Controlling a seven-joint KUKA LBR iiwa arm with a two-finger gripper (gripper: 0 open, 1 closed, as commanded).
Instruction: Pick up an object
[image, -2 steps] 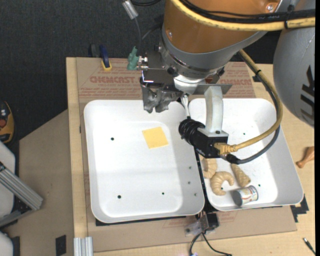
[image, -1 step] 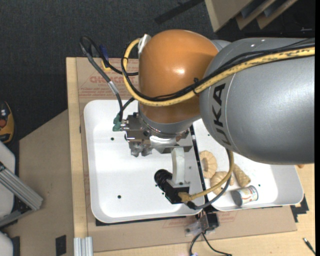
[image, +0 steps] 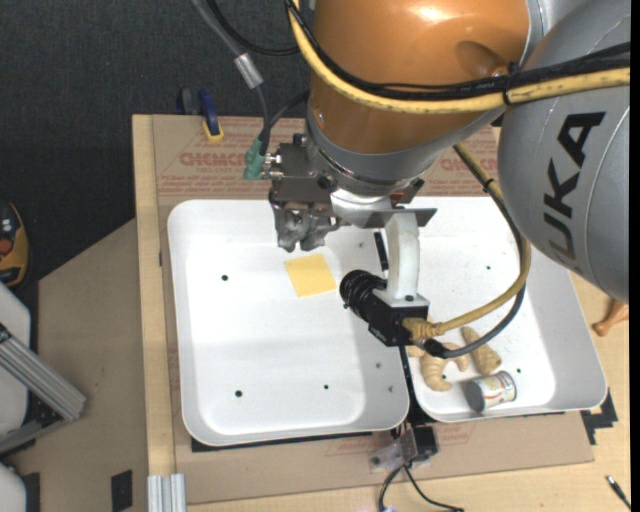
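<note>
A flat yellow square piece (image: 310, 275) lies in the left white bin (image: 250, 390), near its upper middle. My gripper (image: 303, 230) hangs just above and behind that piece, at the bin's far side, its dark grey body close to the piece's far edge. In the right white bin (image: 560, 330) a small grey-and-white can (image: 490, 391) lies on its side near the front edge. Beside the can rests a tan, knobbly object (image: 440, 370), with similar tan pieces (image: 483, 352) next to it. Much of the right bin is hidden by the arm.
A black cylindrical part on a white bracket (image: 385, 305) hangs from the wrist over the divide between the bins. A tan hose (image: 505, 300) loops over the right bin. The bins sit on a cardboard sheet (image: 160, 200). A blue-and-yellow clamp (image: 208, 115) is at the back left.
</note>
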